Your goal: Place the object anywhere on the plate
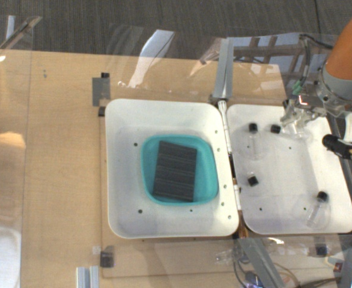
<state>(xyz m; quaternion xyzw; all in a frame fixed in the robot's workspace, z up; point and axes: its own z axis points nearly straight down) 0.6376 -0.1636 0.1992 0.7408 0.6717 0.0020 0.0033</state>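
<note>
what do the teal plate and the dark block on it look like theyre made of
Teal plate: probably plastic, going by its even colour, rounded corners and soft sheen. Dark block: matte dark grey with parallel ridges across its top, so perhaps rubber, foam or moulded plastic; the view cannot settle which.

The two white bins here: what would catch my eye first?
Most striking is the teal plate in the left bin, with a dark ribbed block lying on it. Next comes the arm's orange band at the upper right, above the far corner of the right bin, where the gripper hangs.
</note>
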